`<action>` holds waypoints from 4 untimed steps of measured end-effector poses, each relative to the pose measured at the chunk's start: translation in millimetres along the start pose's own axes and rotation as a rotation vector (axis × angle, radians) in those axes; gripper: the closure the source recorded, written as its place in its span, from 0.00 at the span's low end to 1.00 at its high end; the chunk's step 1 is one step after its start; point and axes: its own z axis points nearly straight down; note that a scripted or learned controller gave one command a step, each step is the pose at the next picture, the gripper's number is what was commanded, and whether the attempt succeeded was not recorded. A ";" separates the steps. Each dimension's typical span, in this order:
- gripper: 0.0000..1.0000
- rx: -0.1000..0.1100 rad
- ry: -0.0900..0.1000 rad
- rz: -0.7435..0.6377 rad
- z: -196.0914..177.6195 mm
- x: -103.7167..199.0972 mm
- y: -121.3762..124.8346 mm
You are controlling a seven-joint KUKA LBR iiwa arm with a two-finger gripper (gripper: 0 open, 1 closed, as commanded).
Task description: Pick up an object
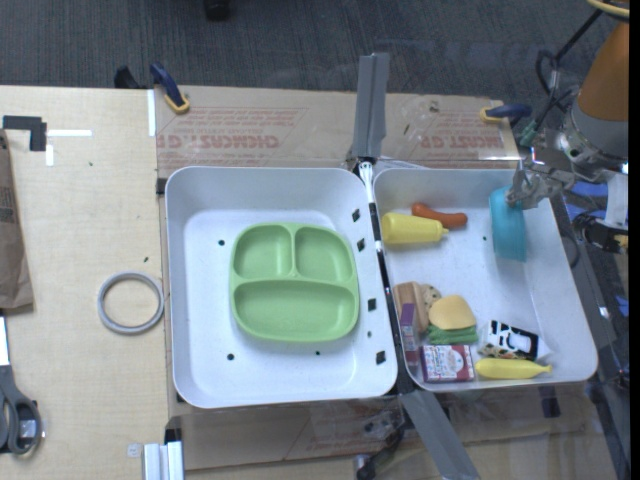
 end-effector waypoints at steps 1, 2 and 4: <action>0.00 -0.002 -0.001 0.001 -1.1 -0.5 0.4; 0.00 -0.029 -0.003 -0.173 73.3 41.8 17.3; 0.00 -0.055 -0.016 -0.305 81.5 52.1 14.6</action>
